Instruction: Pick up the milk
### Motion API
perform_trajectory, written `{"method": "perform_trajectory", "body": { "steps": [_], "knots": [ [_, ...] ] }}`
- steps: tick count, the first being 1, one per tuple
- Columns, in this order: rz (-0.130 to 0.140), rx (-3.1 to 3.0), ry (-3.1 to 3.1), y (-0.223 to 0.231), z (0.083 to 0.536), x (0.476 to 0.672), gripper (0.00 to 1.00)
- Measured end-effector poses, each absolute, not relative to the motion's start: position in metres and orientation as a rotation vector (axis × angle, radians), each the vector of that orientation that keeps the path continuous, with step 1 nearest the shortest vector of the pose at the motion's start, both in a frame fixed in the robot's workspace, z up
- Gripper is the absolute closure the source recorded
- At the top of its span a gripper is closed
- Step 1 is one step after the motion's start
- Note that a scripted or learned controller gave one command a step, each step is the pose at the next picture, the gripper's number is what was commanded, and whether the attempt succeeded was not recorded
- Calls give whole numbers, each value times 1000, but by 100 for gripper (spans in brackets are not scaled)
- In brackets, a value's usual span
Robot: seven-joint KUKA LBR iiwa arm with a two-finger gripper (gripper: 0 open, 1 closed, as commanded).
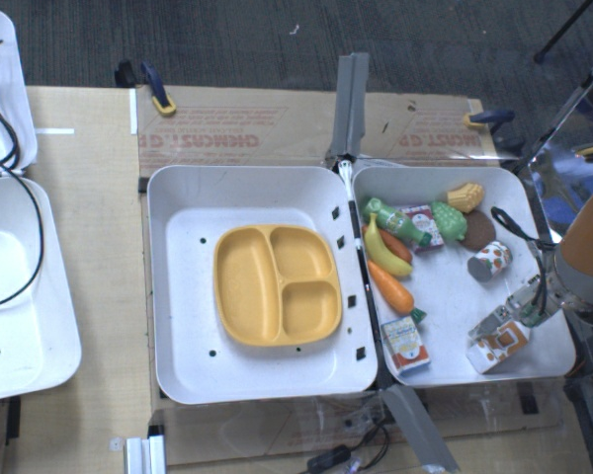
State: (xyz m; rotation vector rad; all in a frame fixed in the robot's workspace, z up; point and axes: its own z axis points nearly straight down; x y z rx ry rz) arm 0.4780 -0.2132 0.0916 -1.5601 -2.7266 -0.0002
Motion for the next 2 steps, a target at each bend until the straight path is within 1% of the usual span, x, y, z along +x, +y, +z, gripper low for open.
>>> {"method": "perform_trajectory", "body": {
  "steps": [1,2],
  "knots": [
    [-1,-1646,-2676,-211,92,478,0],
    [-1,-1648,-2676,-211,101,479,100]
  ]
}}
